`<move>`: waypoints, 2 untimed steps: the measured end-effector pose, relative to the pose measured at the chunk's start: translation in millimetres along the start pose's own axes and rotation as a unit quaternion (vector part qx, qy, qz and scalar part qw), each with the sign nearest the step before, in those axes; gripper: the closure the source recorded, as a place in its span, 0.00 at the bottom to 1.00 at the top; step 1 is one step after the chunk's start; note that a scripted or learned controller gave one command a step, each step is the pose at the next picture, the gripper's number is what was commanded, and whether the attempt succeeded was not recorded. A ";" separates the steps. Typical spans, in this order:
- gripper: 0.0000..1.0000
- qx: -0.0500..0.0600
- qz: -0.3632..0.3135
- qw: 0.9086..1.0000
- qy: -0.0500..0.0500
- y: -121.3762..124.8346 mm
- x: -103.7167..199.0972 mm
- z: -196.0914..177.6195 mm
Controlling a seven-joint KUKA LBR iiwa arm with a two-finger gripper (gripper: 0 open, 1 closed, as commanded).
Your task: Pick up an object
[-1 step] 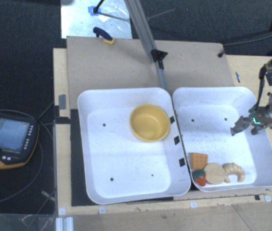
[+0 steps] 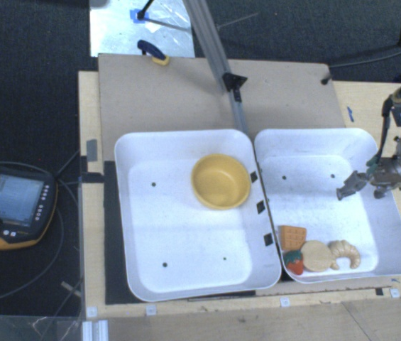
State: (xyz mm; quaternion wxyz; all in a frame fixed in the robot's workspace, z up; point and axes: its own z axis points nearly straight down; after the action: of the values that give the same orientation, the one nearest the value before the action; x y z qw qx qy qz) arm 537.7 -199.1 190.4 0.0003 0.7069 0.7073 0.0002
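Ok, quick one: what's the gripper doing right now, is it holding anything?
Gripper: over the right bin, apart from the food items; whether it is open or closed cannot be told.

A yellow bowl sits upright in the left bin, near its upper right corner, apart from the other items. Four small toy foods cluster along the lower edge of the right bin. A square orange waffle lies at the left. Just below it is a small red piece with a green part, too small to identify. A round tan biscuit touches it, and a pale croissant lies beside the biscuit.
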 end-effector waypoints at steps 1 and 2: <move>0.00 0.002 0.000 1.000 0.001 -2.1 -0.9 62.2; 0.00 0.001 0.000 1.000 0.000 -2.6 -0.6 101.7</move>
State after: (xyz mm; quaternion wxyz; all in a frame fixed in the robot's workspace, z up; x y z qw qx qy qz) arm 535.1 -199.7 88.6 -0.0010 0.7070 0.7072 -0.0005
